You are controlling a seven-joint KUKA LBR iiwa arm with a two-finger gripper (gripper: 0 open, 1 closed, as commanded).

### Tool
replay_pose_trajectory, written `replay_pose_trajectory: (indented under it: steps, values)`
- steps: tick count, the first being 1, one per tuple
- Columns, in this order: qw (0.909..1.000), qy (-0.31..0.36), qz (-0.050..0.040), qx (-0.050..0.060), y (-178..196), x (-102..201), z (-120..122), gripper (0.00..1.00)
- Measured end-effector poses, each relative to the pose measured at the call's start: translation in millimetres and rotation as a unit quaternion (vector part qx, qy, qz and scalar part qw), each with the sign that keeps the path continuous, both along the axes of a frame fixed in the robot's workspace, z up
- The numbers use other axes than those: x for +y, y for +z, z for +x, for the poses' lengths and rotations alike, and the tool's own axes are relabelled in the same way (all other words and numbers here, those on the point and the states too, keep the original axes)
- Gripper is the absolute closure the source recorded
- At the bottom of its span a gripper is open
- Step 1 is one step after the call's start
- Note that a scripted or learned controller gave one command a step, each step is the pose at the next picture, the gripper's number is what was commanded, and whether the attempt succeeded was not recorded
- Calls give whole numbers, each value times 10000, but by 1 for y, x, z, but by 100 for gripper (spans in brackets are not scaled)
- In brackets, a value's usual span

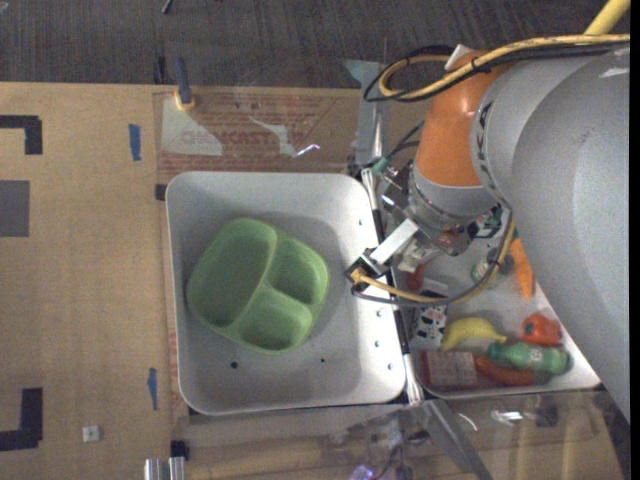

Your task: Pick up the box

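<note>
**Crowded right bin, box half buried: this pick could easily grab the wrong thing**

Starting at the near edge: the right white bin (590, 376) is packed. Closest in there's a flat reddish printed box (452, 368) lying at the bottom of that bin, and I reckon that's the task's thing. A green bottle-shaped toy (530, 356) lies across its far side, touching it, with a yellow plastic banana (470, 330) just beside and an orange-red toy vegetable (541, 327) next to that. There's also a small black-and-white patterned carton (431, 322) near the bin divider, so there are arguably 2 box-like candidates.

A bit further up, the tool (430, 268) hangs over the divider strip between the 2 bins, under the orange band, with loose cables looping around it. I honestly cannot tell if it's open or closed, and nothing visibly sits in it.

Off to the side, the left white bin (200, 208) holds just a green divided plastic plate (260, 283).

What could go wrong, my guess:
- the box lies flat, so there's little edge to pinch
- bottle and banana get nudged or grabbed instead
- coming down on the divider rim, since the tool is right above it
- those cables snagging clutter
</note>
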State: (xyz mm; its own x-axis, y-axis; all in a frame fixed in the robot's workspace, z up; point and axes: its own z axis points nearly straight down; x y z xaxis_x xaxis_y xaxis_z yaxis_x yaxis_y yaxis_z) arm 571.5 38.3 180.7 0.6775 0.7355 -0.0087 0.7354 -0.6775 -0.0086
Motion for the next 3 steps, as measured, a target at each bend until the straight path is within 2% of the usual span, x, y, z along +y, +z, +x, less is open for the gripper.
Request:
replay_pose_trajectory:
  steps: [1, 2, 3]
  values:
    - [9992, -360, -24, -171, -22, 23, -8, 100]
    - [9947, -1028, -16, -19, 0, 32, -25, 100]
    - [9884, -1516, -15, 6, 0, 21, -46, 100]
